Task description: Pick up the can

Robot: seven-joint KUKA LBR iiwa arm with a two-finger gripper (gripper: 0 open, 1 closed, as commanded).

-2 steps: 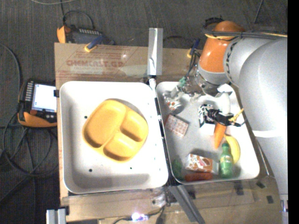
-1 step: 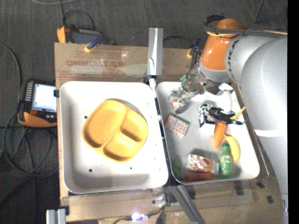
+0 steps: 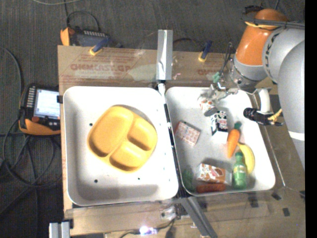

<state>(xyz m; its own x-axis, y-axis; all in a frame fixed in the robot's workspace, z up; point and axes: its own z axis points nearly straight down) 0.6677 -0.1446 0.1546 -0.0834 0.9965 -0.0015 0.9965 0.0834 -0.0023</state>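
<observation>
Gripper (image 3: 216, 94) above can (image 3: 207, 104); right bin (image 3: 270, 181) back

Crowded right bin (image 3: 174, 133): a carrot (image 3: 233, 140), banana (image 3: 247, 157) and green bottle (image 3: 239, 171) block its 3 o'clock side, cartons (image 3: 212, 172) its 6 o'clock edge. Open floor lies around a small packet (image 3: 187, 132) at 9 o'clock.

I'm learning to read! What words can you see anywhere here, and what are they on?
Cardboard sheet behind the bins: big red mirrored letters, too faint to read.
Small patterned packet: print too small.
Snack box: print too blurred.
Handheld screen on the left: too small.
</observation>
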